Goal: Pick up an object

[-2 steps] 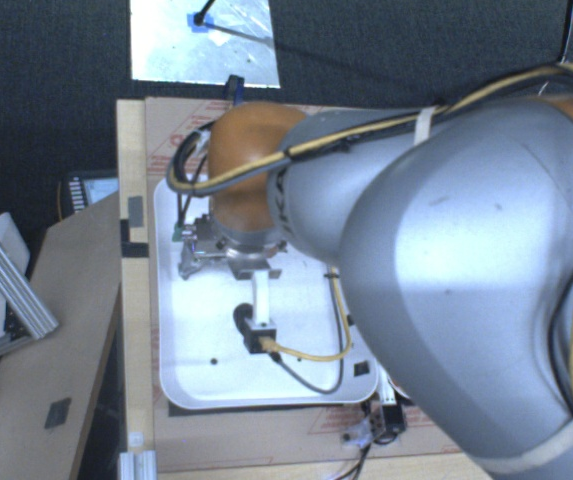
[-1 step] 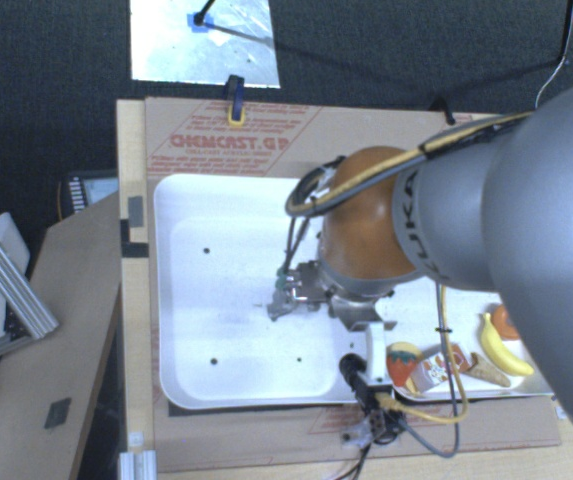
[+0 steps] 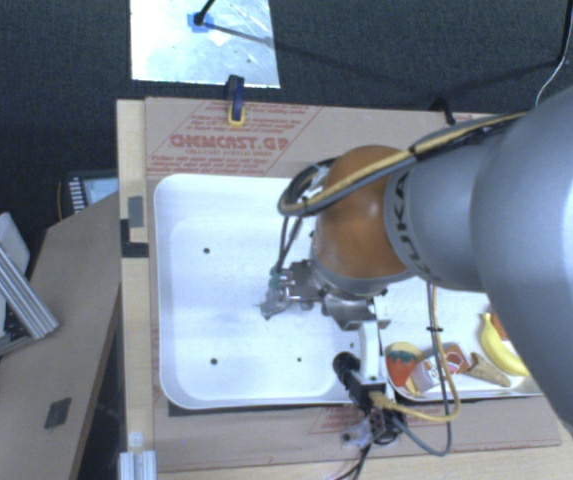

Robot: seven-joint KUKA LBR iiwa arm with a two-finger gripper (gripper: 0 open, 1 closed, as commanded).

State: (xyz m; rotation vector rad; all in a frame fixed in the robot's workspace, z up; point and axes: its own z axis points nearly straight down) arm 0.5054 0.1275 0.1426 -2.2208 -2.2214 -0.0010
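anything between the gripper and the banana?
Yes. The gripper sits over the left bin, while the banana lies in the right bin beside the food packets. The arm's own wrist and the bins' shared rim lie between them.

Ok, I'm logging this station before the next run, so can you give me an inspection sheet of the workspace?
Surface: white left bin on a cardboard sheet.
Job's things: banana and colourful packets in the right bin.
Clutter: yellow clip at the cardboard's far edge.
Grippers: claw low over the left bin; nothing seen between its fingers.
Cables: yellow cable along the arm; loose wires at the near edge.
Surroundings: dark carpet, shiny sheet.
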